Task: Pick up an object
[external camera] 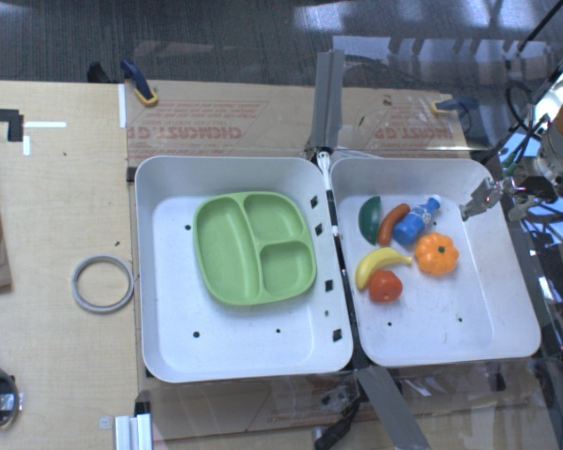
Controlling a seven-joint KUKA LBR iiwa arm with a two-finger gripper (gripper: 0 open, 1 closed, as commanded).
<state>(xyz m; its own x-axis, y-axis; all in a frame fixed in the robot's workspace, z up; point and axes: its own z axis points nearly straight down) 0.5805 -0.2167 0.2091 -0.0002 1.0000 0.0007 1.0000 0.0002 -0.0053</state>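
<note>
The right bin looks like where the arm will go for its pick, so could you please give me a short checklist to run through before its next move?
1. Objects sit inside the right bin: ok. A banana, tomato, pumpkin, blue bottle, carrot and a dark green item are there.
2. Gripper is over the right bin: ok, near its upper right edge.
3. Gripper is free of any object: ok, nothing shows between its fingers.
4. Finger opening: cannot tell.
5. Targets are well separated: not ok, they lie bunched together.
6. Green plate is out of the way: ok, in the left bin.
</note>
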